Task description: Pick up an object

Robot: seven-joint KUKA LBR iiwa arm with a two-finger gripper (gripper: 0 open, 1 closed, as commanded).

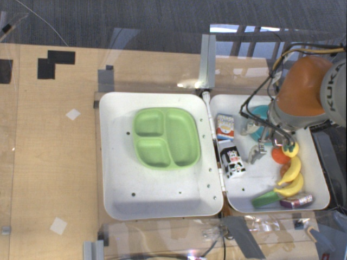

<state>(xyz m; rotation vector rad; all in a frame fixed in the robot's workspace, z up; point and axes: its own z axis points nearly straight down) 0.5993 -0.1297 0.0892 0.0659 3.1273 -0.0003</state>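
Jaws were spread open with nothing between them; gripper point(259, 145) hung over the right bin point(320, 196), fingers point(255, 154) pointing down-left toward bare bin floor. Arm point(303, 88) came in from the right, orange band covering the bin's upper right corner. Candidate objects all sat in the right bin: banana point(291, 177) just right of the gripper, curving down toward the lower right; orange ball point(280, 155) touching the banana's upper end, close beside the fingers; green block point(266, 199) and purple tube point(297, 201) lying along the lower edge under the banana; black-and-white carton point(233, 162) and a small red-white-blue box point(225, 126) near the left wall; teal item point(261, 113) partly hidden behind the wrist, shape unclear. Left bin point(116, 199) held a green divided tray point(165, 137), roughly centered, three compartments. None of the objects were touching the fingers.
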